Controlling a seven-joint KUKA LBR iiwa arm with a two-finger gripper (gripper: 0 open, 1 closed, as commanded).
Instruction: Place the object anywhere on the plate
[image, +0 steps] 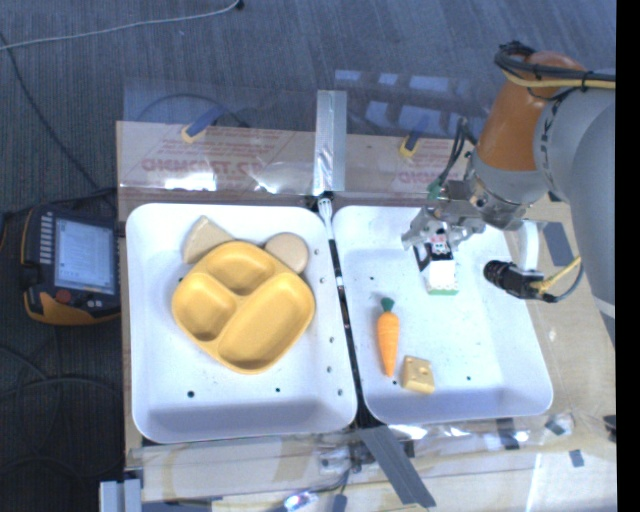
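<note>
Nearest the camera, in the right bin (520, 385), a small tan block (418, 375) lies close to the front wall. Just beside it, a little farther back and to its left, a toy carrot (388, 338) lies lengthwise with its green top pointing away from the camera. The two are near each other, whether touching or not is unclear.

In the left bin (160, 400), the yellow plate (243, 305) with three sections sits toward the middle. Two flat tan pieces show behind it: a wedge-shaped piece (203, 237) at its far left edge and a round piece (290, 249) at its far right edge, both partly tucked under the rim of the plate.

Farther back in the right bin, the tool (441, 262) hangs from the grey arm (575, 150) with the orange band, which reaches in from the right. A small white block with a green edge (442, 275) shows right at the tip of the tool. How far the tool is open, and whether it has hold of that block, cannot be told from this angle. The carrot and the tan block lie well apart from the tool, nearer the camera and slightly left of it.

Left of the bins, on the tabletop (135, 180) edge, rests a handheld control screen (72, 262).
</note>
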